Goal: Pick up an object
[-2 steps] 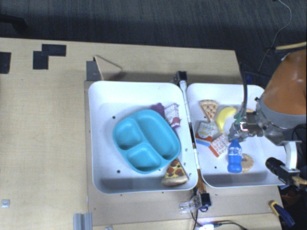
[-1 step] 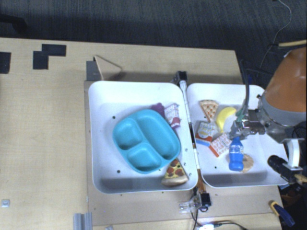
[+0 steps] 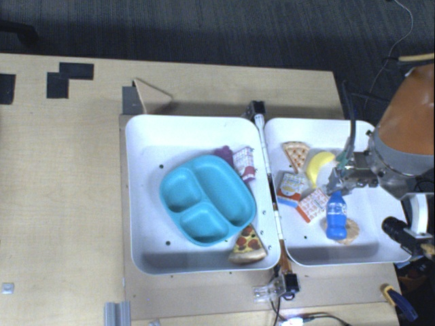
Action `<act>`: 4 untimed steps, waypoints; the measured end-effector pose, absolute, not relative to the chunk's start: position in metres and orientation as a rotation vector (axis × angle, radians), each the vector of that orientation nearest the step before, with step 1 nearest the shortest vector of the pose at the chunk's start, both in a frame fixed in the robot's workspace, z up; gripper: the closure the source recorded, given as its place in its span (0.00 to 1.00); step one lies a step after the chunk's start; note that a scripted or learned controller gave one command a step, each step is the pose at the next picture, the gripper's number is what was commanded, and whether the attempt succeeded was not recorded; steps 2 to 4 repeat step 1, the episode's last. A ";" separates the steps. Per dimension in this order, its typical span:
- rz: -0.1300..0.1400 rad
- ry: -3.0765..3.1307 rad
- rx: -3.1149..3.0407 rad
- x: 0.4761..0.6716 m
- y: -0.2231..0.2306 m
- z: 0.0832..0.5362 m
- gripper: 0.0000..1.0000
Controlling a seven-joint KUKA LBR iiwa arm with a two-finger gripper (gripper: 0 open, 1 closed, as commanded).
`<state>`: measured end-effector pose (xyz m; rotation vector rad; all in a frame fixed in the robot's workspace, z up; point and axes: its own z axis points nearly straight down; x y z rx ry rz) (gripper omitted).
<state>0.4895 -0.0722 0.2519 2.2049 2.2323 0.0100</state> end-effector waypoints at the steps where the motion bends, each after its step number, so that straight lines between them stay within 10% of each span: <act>1: 0.014 2.237 2.199 0.491 -0.071 0.262 1.00; 4: 0.014 2.237 2.199 0.491 -0.071 0.262 1.00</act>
